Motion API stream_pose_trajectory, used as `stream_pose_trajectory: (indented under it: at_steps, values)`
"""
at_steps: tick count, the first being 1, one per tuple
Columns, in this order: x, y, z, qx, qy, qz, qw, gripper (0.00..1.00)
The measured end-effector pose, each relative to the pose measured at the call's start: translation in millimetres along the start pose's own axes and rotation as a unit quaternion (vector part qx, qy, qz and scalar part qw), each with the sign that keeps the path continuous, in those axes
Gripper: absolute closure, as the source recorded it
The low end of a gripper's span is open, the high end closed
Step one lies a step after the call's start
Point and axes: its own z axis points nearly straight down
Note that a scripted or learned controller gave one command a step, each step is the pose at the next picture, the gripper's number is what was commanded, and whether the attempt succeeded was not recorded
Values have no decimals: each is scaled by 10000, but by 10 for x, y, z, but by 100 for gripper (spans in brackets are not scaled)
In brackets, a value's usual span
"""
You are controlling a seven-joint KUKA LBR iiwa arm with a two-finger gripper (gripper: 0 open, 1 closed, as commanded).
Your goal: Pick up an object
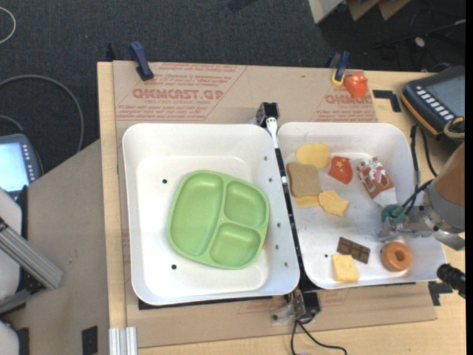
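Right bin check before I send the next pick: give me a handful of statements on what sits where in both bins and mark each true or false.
1. The green divided plate lies in the left bin. True.
2. The donut sits in the far left corner of the right bin. False: it lies near that bin's near right corner.
3. The chocolate piece lies just beyond the cheese cube. True.
4. The bread slice rests on the green divided plate. False: it is in the right bin, near the divider.
5. The pincer hangs over the right bin, close to the donut. True.
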Motion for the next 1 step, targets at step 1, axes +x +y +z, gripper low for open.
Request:
stream_pose_trajectory:
  at_steps: [1]
  values:
    - [59,-1,0,8,10,-2,10000,100]
